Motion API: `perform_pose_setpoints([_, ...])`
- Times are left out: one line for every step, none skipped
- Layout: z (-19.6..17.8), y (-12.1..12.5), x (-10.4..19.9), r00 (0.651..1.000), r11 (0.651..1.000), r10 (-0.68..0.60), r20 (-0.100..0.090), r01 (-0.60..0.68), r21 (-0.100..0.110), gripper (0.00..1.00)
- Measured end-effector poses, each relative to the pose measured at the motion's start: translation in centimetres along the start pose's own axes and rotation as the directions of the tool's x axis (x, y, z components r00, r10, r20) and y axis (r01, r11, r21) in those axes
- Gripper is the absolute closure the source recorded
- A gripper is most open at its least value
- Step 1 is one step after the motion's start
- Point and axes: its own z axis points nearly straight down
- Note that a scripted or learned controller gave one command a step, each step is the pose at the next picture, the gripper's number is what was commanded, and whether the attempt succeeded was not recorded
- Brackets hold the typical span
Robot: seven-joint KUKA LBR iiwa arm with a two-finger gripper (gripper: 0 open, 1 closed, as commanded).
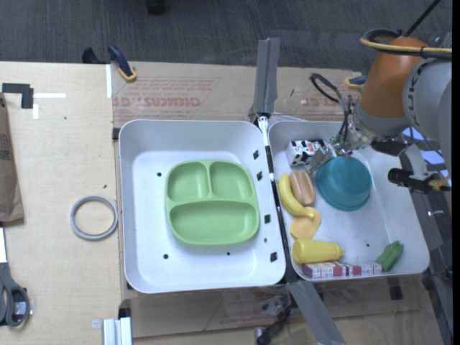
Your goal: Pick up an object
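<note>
The right bin [402, 221] holds several objects. A teal bowl [345, 182] sits near its middle, and a black-and-white spotted toy [305, 149] lies at its far left corner. A yellow banana [288, 195] and a hot dog [303, 187] lie along the left wall, above an orange piece [305, 226] and a yellow bottle [317, 250]. A pink-and-white box [342, 269] and a green vegetable [389, 255] rest by the near wall. My gripper [338, 146] hangs low at the bowl's far rim, just right of the spotted toy.
The left bin [136, 192] carries a green divided plate [212, 202]. A grey upright post [267, 77] stands behind the joint between the bins. A tape ring [94, 216] and scissors [13, 300] lie on the bench at the left.
</note>
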Motion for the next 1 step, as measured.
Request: perform_pose_setpoints([0.11, 1.91, 1.88, 0.995, 0.995, 0.101, -0.001, -0.101, 0.011, 0.00])
